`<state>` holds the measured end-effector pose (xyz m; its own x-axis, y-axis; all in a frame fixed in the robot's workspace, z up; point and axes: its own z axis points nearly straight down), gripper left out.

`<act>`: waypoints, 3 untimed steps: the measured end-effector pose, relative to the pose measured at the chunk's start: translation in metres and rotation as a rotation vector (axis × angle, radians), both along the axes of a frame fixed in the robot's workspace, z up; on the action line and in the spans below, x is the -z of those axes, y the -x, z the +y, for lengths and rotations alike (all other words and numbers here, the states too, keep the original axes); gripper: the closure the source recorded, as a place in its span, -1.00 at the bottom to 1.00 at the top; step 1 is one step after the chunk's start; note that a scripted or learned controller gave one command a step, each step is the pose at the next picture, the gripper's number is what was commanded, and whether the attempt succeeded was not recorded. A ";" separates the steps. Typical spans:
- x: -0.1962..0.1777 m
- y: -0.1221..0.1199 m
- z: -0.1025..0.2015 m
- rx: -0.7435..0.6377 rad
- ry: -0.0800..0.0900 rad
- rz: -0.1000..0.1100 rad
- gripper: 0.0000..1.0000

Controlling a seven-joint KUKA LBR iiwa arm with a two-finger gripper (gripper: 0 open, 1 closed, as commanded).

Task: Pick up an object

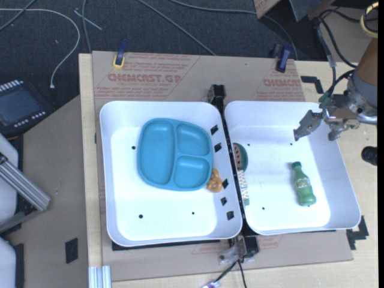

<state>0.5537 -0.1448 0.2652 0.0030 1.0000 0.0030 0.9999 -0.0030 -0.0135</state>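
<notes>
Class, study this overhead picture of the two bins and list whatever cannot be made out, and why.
- Arm: cut off by the camera view's right edge.
- Gripper: its finger spacing is too small to judge.
- Object at the divider: partly hidden by the bin walls, identity unclear.
- Small orange item: tucked against the blue plate, too small to identify.
- Green bottle: label illegible.

Left bin (120,179): blue divided plate (174,155), small orange item (214,182) at its edge | Right bin (342,179): green bottle (303,185) lying flat | Gripper (319,126): above right bin's far corner, holding nothing
</notes>
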 end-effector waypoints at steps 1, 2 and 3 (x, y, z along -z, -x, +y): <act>-0.007 -0.002 0.000 -0.003 0.002 -0.012 -1.00; 0.045 0.007 0.006 -0.003 0.000 -0.008 -1.00; 0.095 0.017 0.006 -0.002 0.000 -0.007 -1.00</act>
<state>0.5362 -0.1390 0.1698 0.0009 1.0000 0.0028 1.0000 -0.0008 -0.0066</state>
